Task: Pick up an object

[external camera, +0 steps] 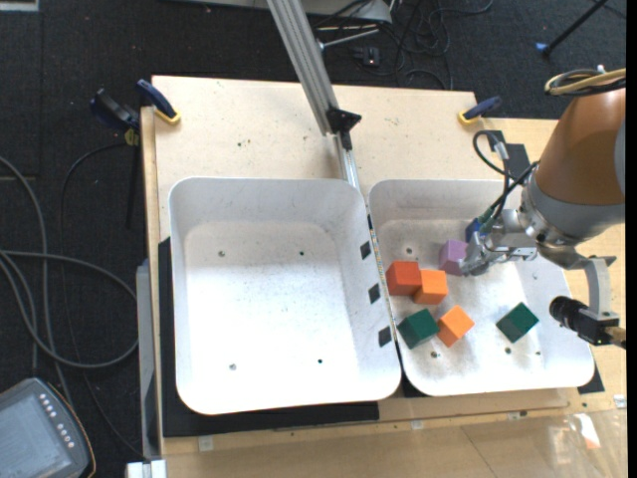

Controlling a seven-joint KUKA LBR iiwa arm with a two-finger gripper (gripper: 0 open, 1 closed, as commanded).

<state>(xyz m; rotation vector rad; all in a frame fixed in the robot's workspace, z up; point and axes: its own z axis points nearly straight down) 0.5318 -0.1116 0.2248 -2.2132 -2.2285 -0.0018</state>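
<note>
Camera view gave me six blocks in the right bin (582, 366): three orange (403, 277) (432, 286) (456, 324), two green (418, 326) (518, 322) and one purple block (453, 256). From the right, my arm (587, 167) reached down over that bin, its claw (476, 257) low and just beside the purple block; I could not tell its grip state. On the same surface (259, 118) sat the left bin (189, 366).

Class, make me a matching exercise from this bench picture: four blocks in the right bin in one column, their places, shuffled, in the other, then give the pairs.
Things:
1. purple block
2. red-orange block
3. lone green block
4. green block by the divider

Places:
A. nearest the bin's right side
B. beside the claw
C. left of the low orange block
D. touching the upper orange block

Pairs: 1-B, 2-D, 3-A, 4-C
</note>
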